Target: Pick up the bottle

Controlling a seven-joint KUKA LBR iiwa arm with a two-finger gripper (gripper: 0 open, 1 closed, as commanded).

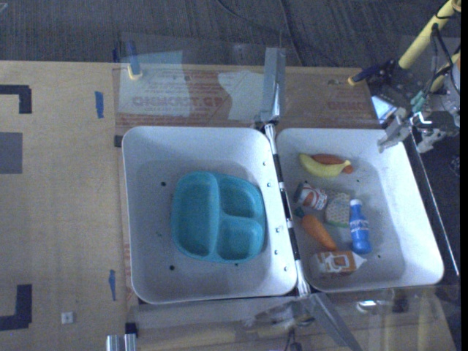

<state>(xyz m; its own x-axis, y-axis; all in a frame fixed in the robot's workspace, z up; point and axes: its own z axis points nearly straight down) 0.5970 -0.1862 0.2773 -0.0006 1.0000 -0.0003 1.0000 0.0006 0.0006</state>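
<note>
White bins: two, side by side, the left bin (142,159) and the right bin (398,174)
Blue divided trays: one (217,216), in the left bin
Blue bottles: one (358,227), in the right bin
Bananas: one (324,166), beyond the bottle
Carrots: one (318,228), left of the bottle
Small cans: one (311,196), left of the bottle
Orange-labelled packets: one (336,262), just nearer than the bottle
Pale round items: one (338,210), touching the bottle's left side

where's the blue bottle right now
The blue plastic bottle lies in the right white bin, right of the orange carrot, above the orange pouch.
</note>
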